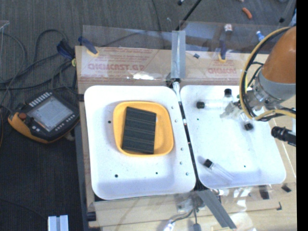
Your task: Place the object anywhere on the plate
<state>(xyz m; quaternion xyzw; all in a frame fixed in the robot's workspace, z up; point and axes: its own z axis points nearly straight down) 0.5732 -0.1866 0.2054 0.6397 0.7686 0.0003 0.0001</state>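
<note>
The dark ribbed block (139,129) was seen lying flat on the yellow plate (166,134), well inside its rim and touching nothing else; the plate itself sat in the left bin (103,177). Judged from that arrangement, the placement called for by the task appeared to be done, with nothing left but for the arm to clear away. The arm (279,66) was found over the far right part of the right bin (240,153), well apart from the plate. The end effector (240,107) was seen low beside clear, pale parts near that bin's back edge; whether it was released or clenched could not be told, and nothing could be made out in its grasp. A small clear tube with a dark cap (214,167) was lying in the right bin nearer the front
</note>
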